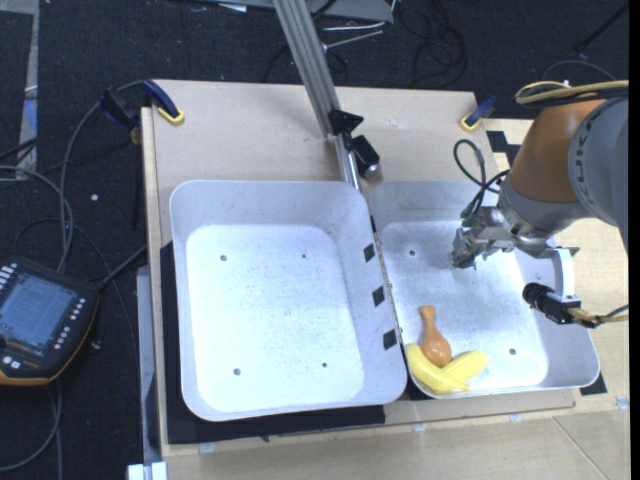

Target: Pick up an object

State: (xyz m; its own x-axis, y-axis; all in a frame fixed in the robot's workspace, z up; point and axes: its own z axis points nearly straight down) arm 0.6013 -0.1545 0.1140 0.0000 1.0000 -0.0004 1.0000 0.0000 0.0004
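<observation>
arm (pixel 575 158) comes in from 3 o'clock, orange band above the wrist, gripper (pixel 466 256) hanging over the upper middle of the right bin (pixel 520 313). can't tell the tool state from this angle. nothing visible in its grip.

2 objects in the right bin, both at its 7 o'clock corner: a yellow banana (pixel 447 369) lying against the front rim, and an orange bowling pin (pixel 433 340) touching the banana at its 12 o'clock side, narrow end pointing to 11 o'clock. both well apart from the gripper, roughly at its 6 o'clock.

left bin (pixel 270 298) sits at 9 o'clock, its edge overlapping the right bin's. handheld controller (pixel 35 318) on the floor at far 9 o'clock.
</observation>
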